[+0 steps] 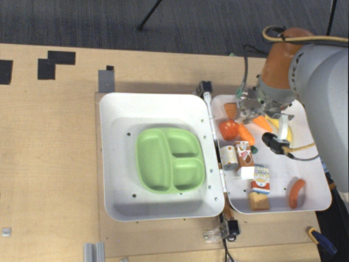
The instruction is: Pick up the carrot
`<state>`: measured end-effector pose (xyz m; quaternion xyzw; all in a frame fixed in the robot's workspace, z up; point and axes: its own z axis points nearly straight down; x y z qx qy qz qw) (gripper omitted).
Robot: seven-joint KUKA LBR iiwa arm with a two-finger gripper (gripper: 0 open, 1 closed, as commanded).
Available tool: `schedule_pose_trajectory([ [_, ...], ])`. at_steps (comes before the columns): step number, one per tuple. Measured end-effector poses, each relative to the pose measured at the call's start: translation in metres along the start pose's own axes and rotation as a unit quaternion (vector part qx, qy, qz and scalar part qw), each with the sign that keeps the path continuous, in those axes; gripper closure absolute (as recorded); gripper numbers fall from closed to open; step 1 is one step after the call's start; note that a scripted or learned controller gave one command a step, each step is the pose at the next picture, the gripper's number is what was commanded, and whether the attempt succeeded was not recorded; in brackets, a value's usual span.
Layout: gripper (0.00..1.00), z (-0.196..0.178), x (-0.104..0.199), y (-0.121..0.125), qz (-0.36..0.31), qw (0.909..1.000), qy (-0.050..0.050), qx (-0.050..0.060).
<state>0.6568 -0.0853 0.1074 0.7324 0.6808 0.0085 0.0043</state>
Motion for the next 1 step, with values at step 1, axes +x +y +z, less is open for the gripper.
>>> schedule_pose_trajectory([
  [1,1.00,-0.0791,0.0284,-0.1173,0.113,0.9935,-0.004,0.008],
])
